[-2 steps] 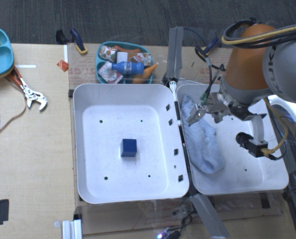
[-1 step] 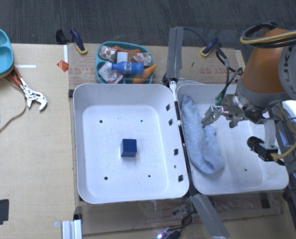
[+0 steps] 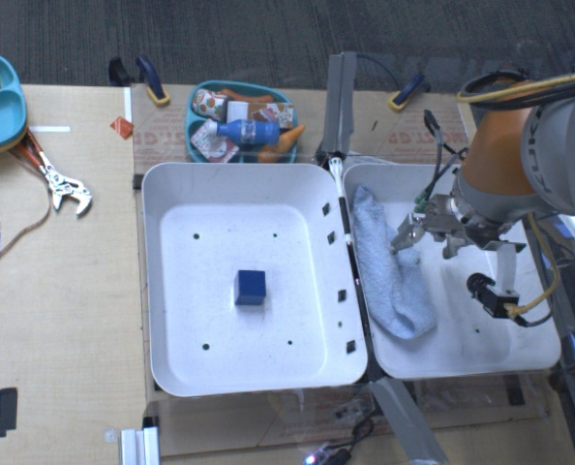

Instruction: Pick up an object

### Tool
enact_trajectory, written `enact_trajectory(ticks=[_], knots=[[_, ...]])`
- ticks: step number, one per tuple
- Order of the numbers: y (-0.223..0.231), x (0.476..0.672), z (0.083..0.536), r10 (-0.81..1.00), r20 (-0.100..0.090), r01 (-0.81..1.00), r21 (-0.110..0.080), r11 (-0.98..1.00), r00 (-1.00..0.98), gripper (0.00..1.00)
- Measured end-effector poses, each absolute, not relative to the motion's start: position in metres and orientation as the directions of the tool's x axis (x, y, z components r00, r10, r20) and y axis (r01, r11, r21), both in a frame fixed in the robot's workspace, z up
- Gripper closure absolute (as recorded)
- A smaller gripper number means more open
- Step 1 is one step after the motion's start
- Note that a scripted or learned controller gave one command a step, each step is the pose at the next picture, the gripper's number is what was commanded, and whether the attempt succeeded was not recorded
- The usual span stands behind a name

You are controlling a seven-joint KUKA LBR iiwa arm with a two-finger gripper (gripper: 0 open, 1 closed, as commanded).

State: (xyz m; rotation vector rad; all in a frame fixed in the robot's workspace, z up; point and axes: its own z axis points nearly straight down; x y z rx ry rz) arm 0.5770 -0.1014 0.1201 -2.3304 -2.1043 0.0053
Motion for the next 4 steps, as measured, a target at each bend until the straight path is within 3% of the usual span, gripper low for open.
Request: enact_trajectory(ticks=[1, 2, 3, 4], knots=[[-0.181, 0.575, 0.127, 0.998, -0.002, 0.998, 0.001, -0.067, 0.067, 0.00], [-0.167, 0.540, 0.249, 0.942, -0.002, 0.942, 0.000, -0.335, 0.335, 0.00], [-0.178, 0.523, 0.207, 0.962, -0.002, 0.962, -0.002, -0.274, 0.274, 0.00], [-0.127, 0.555, 0.113, 0.942, -0.002, 0.942, -0.004, -0.336, 0.336, 0.00]])
